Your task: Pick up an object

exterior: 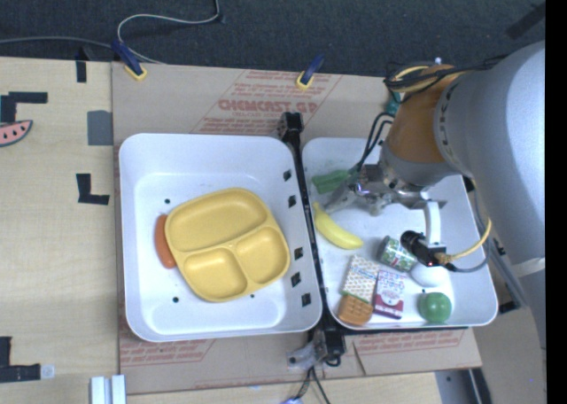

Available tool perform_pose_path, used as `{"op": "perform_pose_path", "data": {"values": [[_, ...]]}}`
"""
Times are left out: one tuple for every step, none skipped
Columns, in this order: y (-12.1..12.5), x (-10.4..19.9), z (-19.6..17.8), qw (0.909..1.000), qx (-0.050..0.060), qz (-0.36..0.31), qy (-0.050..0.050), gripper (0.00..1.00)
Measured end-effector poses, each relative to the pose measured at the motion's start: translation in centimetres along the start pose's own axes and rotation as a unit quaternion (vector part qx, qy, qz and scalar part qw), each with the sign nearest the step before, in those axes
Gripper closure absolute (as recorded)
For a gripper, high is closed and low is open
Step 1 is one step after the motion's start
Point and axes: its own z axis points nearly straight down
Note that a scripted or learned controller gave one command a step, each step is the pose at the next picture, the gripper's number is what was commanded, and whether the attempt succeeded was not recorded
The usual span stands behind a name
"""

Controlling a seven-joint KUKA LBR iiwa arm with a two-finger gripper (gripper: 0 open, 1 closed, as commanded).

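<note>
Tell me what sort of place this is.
Probably a robotics lab bench set up for grasping trials: two white bins clamped to cardboard, toy food such as a banana and a yellow tray, and a robot arm reaching in.

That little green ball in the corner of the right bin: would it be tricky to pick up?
Probably a bit. The green ball looks round and smooth, so it may roll away if nudged or slip from the grip. It sits near the right bin's corner wall, beside a white object, which could crowd the approach. It looks small and likely light.
</note>
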Motion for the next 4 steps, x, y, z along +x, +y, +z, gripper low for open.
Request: {"op": "perform_pose_path", "data": {"values": [[0.0, 0.1, -0.9, 1.0, 0.001, -0.001, 0.0, 1.0], [0.0, 0.1, -0.9, 1.0, 0.001, -0.001, 0.001, 0.0], [4.3, 0.2, 0.1, 1.0, 0.002, -0.001, 0.003, 0.0], [4.2, 0.1, -0.8, 1.0, 0.002, -0.002, 0.002, 1.0]]}}
